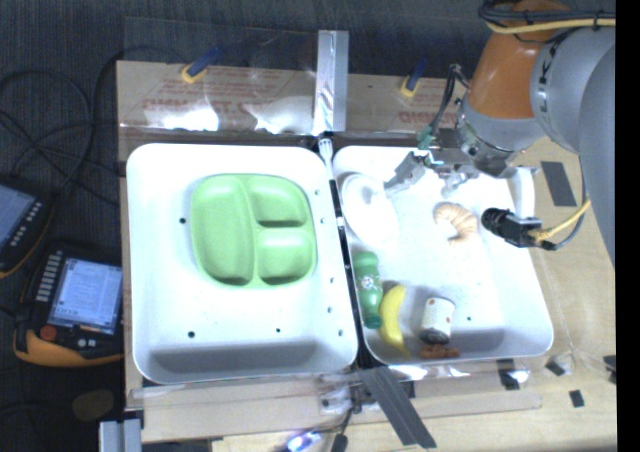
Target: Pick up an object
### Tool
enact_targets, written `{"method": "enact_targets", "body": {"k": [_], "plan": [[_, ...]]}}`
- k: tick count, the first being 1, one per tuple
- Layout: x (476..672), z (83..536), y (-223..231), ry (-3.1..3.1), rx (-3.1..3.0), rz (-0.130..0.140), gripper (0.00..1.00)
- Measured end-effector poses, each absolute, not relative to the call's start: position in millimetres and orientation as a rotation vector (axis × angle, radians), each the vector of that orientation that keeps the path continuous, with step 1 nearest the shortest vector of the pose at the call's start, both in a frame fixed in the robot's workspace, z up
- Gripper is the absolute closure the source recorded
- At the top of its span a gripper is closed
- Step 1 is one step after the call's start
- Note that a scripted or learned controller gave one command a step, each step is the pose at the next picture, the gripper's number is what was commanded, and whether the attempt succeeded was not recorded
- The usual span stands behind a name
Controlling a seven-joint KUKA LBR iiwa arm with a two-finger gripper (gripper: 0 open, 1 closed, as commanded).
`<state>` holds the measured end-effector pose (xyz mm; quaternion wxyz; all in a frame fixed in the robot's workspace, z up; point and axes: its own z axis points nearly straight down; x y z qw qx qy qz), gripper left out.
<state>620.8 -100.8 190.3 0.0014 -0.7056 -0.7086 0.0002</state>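
My gripper point(428, 168) hangs over the back of the right bin point(510, 330), its fingers spread apart with nothing between them. A tan croissant-shaped piece point(457, 219) lies just in front of it and slightly right. At the bin's front left sit a green bottle point(367, 285), a yellow banana point(391, 315) and a small white cylinder point(436, 314) with a brown bit point(436, 348) below it. A clear cup-like thing point(360, 192) rests at the bin's back left.
The left bin point(160, 320) holds a green divided plate point(252, 227). A metal divider post point(331, 80) stands behind the seam of the bins. Clamps and plastic sheeting line the back edge. Tablets and cables lie on the floor at left.
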Motion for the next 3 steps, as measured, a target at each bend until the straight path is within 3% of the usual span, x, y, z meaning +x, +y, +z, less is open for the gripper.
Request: {"method": "enact_targets", "body": {"k": [1,2,3], "plan": [[559.9,130.3,-116.6,-2.281,-2.155,0.003,0.00],[579.8,89.2,-120.3,-2.208,-2.240,-0.010,0.00],[519.1,104.8,-102.4,-2.244,-2.198,0.001,0.00]]}}
